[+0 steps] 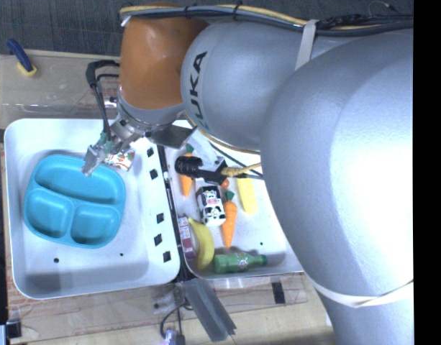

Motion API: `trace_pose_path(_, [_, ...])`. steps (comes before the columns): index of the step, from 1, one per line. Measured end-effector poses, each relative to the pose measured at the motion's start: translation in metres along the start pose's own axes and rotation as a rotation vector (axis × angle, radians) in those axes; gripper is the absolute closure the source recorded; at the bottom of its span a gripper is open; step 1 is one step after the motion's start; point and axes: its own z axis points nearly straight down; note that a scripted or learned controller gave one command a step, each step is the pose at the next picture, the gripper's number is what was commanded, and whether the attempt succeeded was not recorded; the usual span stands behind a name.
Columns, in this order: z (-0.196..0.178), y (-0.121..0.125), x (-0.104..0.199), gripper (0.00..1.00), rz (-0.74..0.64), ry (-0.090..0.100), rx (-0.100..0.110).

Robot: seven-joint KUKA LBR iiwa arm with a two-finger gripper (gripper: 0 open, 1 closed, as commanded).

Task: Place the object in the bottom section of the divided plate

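Note:
A blue divided plate [33, 192] lies in the left bin, with one wide section at the top and two smaller ones at the bottom. My gripper [91, 162] hangs over the plate's upper right rim, pointing down and to the left. A small red and white object [121, 159] sits right against the gripper's right side, above the bin floor beside the plate. Whether the gripper holds it is unclear from this angle. All three plate sections look bare.
The right bin [278, 246] holds two carrots [229, 221], a cow-patterned carton [213, 207], a banana [201, 241], a green bottle [238, 262] and a yellow piece [246, 195]. The arm's large grey body covers the right side. The left bin wall [11, 214] surrounds the plate.

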Motion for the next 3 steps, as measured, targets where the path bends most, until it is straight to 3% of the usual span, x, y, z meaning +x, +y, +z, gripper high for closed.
trace_pose_path(1, [-0.010,0.001,0.000,1.00,-0.004,-0.001,0.001])
trace_pose_path(2, [0.073,-0.062,-0.007,1.00,-0.067,0.002,0.002])
trace_pose_path(3, [0.025,-0.094,-0.059,1.00,-0.219,-0.001,-0.002])
